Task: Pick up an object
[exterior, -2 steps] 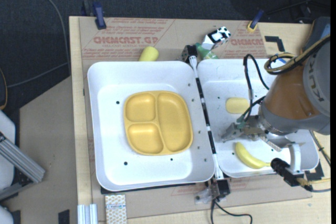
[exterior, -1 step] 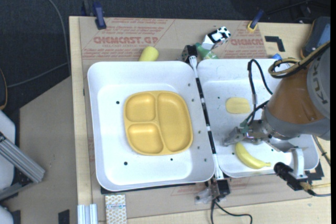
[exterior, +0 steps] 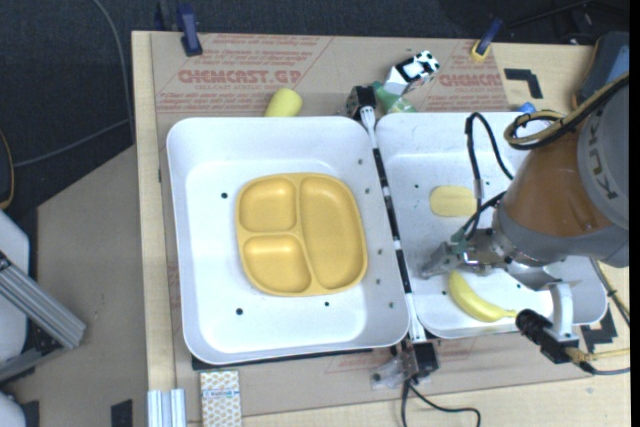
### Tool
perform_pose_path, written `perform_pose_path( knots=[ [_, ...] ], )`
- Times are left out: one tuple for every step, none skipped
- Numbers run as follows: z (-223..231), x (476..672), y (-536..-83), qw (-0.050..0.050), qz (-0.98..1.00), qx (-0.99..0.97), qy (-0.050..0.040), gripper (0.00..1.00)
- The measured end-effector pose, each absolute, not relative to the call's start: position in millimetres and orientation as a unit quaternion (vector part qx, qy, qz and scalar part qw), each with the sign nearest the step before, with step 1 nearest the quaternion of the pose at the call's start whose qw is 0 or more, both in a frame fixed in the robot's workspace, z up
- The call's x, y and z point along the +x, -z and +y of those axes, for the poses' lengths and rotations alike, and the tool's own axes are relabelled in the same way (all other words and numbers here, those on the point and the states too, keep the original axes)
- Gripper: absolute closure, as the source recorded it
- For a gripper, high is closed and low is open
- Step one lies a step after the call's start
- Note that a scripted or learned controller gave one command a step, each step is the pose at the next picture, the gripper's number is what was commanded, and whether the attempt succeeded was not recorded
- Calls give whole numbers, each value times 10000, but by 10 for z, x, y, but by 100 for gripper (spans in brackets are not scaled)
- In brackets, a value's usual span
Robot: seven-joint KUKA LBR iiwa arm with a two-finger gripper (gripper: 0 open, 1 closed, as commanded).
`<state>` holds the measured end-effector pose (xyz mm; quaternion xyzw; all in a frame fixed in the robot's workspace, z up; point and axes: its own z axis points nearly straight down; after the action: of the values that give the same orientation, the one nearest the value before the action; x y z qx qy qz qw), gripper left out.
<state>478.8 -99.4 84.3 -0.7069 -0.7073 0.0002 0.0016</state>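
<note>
Banana (exterior: pixel 474 300) lying in the right bin (exterior: pixel 420 215), just below the claw (exterior: pixel 445 262).
Claw is hovering with its fingers apart and nothing between them — the banana is looking light, smooth and curved, probably stiff plastic, so gripping across its thick middle is likely safest — the tapered ends may slip.

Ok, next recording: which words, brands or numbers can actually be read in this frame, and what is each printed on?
"CHEMCAST GP" in red, on the brown board behind the left bin; the last letters are blurred.
A second red print on the same board behind the right bin: partly covered, not readable.
Dark letters on the arm at the frame's right edge: cut off, not readable.
Small patterned card at the bottom: too small to read.
</note>
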Motion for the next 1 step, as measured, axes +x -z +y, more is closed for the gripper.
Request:
perform_pose_path(
  knots=[
    [-1787, 5829, -1673, -18, -7073, -7069, 3, 0]
  ],
)
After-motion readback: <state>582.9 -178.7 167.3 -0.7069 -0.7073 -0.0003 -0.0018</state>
